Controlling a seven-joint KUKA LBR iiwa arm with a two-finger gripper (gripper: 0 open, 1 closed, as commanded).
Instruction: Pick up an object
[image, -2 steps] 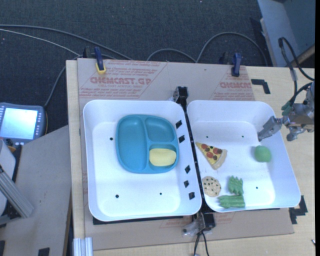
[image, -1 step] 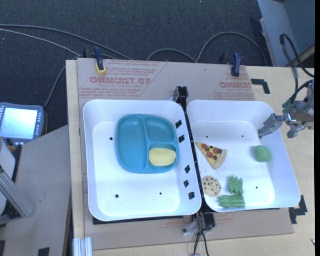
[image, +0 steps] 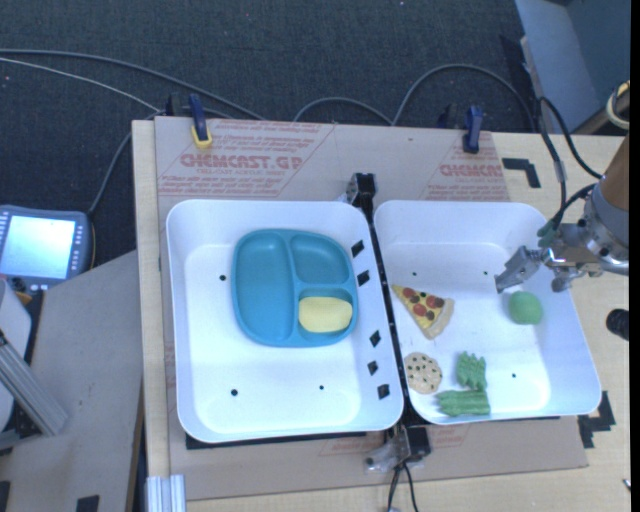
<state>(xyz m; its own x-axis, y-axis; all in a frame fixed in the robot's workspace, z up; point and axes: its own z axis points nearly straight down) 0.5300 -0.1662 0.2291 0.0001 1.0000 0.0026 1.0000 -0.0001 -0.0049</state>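
Most of the arm (image: 612, 205) is cut off at the right edge. Its gripper (image: 537, 271) hangs spread open and empty just above the green ball (image: 526, 308) in the right bin (image: 470, 222). Both bins sit on a clamped board (image: 260, 150) over dark carpet (image: 90, 120).

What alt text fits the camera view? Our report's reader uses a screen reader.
The gripper hovers open just above a green ball in the right bin, which also holds a pizza slice, cookie and greens. The left bin holds a blue tray with a yellow item.
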